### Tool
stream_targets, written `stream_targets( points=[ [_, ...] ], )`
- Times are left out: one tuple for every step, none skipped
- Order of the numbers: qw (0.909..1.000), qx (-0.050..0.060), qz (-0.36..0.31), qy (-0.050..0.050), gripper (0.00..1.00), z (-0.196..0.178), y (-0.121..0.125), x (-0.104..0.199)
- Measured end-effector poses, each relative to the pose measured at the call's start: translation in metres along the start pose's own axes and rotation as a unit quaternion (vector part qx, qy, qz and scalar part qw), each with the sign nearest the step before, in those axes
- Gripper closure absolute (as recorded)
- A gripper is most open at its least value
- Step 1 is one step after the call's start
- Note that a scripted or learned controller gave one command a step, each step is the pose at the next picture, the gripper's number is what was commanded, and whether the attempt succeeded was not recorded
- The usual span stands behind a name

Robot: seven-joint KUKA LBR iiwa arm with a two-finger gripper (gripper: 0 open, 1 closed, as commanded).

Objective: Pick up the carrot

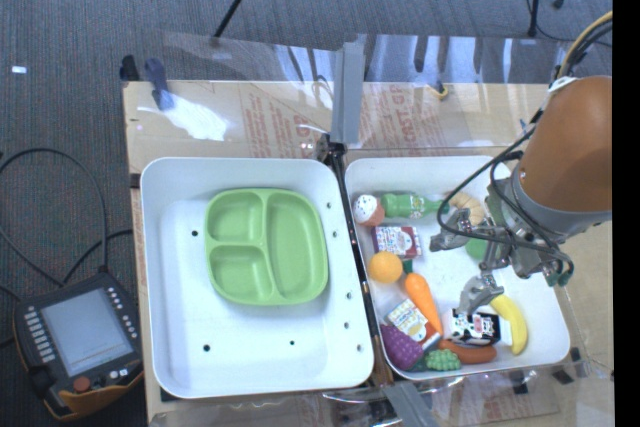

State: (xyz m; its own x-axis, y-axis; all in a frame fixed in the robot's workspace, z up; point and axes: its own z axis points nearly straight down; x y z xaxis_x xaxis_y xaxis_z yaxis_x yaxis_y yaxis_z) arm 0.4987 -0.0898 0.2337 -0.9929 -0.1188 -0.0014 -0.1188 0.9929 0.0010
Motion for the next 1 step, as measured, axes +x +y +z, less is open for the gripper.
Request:
stream_targets(
  points=[
    [0.9995,-0.001,-0.032,0.003,0.00,0.0490,0.0587,0.0042]
  ],
)
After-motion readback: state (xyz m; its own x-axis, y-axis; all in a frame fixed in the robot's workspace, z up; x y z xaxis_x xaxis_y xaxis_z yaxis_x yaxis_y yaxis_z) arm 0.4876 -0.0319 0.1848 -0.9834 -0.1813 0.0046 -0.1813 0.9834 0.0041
